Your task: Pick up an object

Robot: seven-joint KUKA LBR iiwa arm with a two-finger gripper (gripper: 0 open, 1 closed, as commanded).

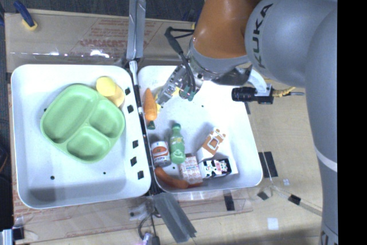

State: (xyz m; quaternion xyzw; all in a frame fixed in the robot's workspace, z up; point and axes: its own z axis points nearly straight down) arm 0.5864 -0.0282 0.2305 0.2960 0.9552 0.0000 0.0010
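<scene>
Gripper [172,88] low over the right bin [243,117], near its far left corner, just beside the carrot [149,106]. Fingers apparently a little apart, nothing seen between them; open, as far as can be judged.

Carrot lying lengthwise along the bin's left wall, orange, with a small green end toward the near side. Probably light, stiff and fairly smooth; best taken across the thick middle, though the wall close alongside leaves little room for one finger.

Further toward the near edge of the same bin: a green bottle [176,145] with a lighter label, likely light plastic, round and apt to roll or slip; a small can [160,153] with a red label, rigid, probably the heaviest thing here; a sausage [170,180] against the near wall, perhaps soft; a black-and-white carton [216,167] and an orange-and-white box [213,141], both light, flat-sided, easy to pinch.

In the left bin [28,181]: a green divided tray [83,122] and a yellow lump [109,89] at its far edge.

Writing: "KUKA" legible on the arm [287,26]. Faint red print on the cardboard [109,31] at the table's far edge, unreadable. Labels on can, bottle and cartons too small to read.
</scene>
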